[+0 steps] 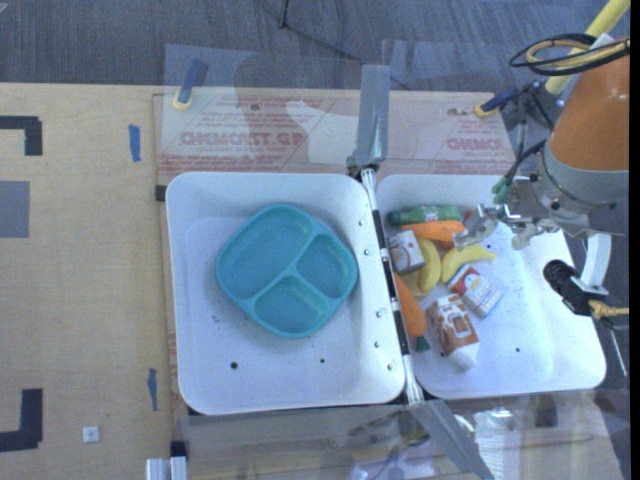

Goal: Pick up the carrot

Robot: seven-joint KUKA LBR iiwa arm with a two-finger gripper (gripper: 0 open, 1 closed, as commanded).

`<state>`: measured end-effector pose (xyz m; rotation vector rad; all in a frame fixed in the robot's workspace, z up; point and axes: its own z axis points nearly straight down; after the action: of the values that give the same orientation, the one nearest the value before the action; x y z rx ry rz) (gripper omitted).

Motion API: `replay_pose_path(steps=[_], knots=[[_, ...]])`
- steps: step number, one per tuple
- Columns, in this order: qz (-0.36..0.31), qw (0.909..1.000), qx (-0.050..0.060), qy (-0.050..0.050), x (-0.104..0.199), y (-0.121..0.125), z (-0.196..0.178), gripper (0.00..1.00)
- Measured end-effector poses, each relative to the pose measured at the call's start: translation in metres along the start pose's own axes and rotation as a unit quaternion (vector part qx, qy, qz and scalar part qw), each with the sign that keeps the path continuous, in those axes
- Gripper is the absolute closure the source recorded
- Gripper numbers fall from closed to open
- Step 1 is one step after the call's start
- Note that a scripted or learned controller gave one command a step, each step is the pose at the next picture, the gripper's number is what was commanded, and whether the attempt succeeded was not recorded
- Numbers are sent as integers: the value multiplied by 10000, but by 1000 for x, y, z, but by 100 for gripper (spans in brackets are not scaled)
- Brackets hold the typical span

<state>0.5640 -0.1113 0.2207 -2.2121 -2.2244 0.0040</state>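
1. I see the grey arm with its orange band (592, 118) reaching in from the right, over the far right part of the right-hand shallow white bin (560, 358).
2. The two-finger gripper (478, 226) sits low over the far side of that bin, its metal tip just beside a long orange carrot (435, 231) and a yellow banana (466, 259).
3. I cannot tell whether the claw is apart or together; the tip is too small and cluttered for me to read, and I see nothing clearly between its fingers.
4. That carrot lies across the bin's far left area, just below a green-labelled bottle (425, 213) lying on its side.
5. A second orange carrot-like piece (408, 308) lies along the bin's left wall, nearer to me, beside a brown and white carton (452, 326).
6. A second yellow banana (429, 265), a small red and white packet (480, 292) and a small box (405, 252) crowd the same left half.
7. The left-hand white bin (200, 368) carries a teal plastic plate with three compartments (287, 269), well apart from the gripper.
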Motion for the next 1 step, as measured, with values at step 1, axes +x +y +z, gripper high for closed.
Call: replay_pose_path(steps=[1], knots=[[2,10000,-16,-7,25,63,38,0]])
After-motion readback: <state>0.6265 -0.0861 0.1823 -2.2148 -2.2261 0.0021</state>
